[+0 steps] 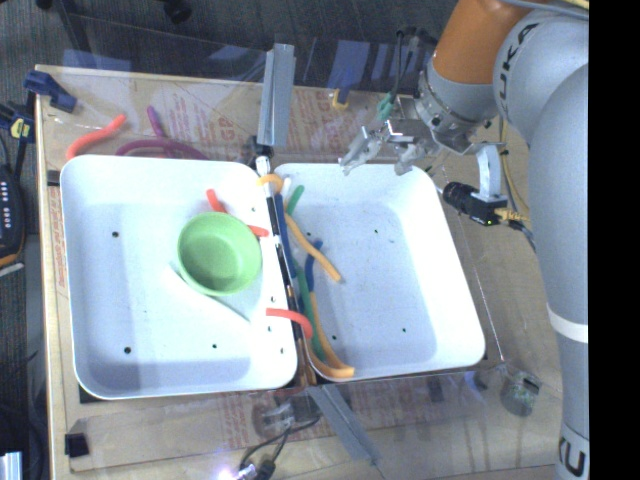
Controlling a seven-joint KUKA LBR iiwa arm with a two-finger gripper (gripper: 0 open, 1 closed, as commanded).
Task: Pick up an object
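- While the arm (540, 118) reaches in from 3 o'clock, its gripper (380, 158) hangs over the far rim of the right bin (400, 268), at about 12 o'clock of that bin.
- Gripper: fingers spread wide, with nothing between them; one fingertip (352, 158) points toward 9 o'clock, the other lies near the bin's far rim.
- Orange band (480, 18): above the wrist, at 1 o'clock of the scene.
- Left bin (120, 348): holds a green bowl (220, 253) near its centre, mouth up and tilted slightly.
- Red pieces: one (215, 201) at 12 o'clock of the bowl, one (288, 317) at 5 o'clock of it, by the bin's right wall.
- Right bin, left wall at 9 o'clock: a cluster of long thin things, among them an orange strip (318, 260), a green strip (293, 200) and a curved orange piece (335, 370) at the near corner. How they overlap cannot be told.
- Bench (200, 118) beyond the left bin: a red-orange curved piece (95, 136) and a purple loop (160, 148), both outside the bins.
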